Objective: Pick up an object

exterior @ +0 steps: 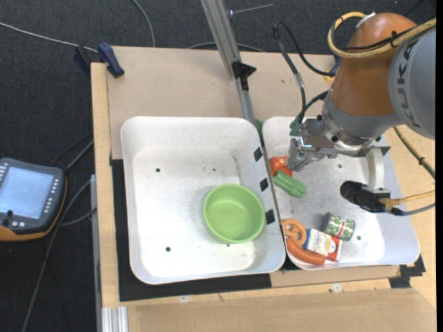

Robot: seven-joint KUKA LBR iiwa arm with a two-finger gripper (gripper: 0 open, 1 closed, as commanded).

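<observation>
Robotics lab: teach pendant [28, 198] beside plywood bench [180, 81], industrial arm [374, 61].

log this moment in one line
claw: over right bin, at orange item and green item | grasp: none seen | left bin: green bowl | pick: not yet done

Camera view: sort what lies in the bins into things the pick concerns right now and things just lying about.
In the job: gripper, over the right bin; green toy vegetable and orange-red piece right beside it.

Lying about: green bowl in the left bin; small can, red-and-white carton and orange curved toy toward the right bin's lower edge.
</observation>
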